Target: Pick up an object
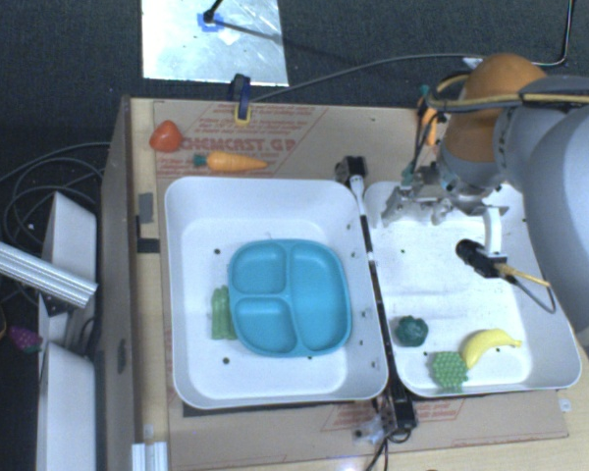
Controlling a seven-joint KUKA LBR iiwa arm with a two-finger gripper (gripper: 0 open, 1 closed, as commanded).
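Note:
My gripper (415,207) hangs over the far left corner of the right bin (545,307), under the grey arm with its orange band. Nothing shows beneath it but the bin's white floor. Near the front of that bin lie a dark green round piece (410,331), a light green bunch of grapes (449,370) and a yellow banana (489,344), all well clear of the gripper. The left bin (191,263) holds a blue divided plate (288,296) with a green vegetable (221,313) lying against its left edge.
On the brown board behind the left bin lie a carrot (231,162) and a red tomato (165,136). A blue and yellow clamp (240,98) sits at the board's far edge. The raised divider (369,263) runs between the two bins.

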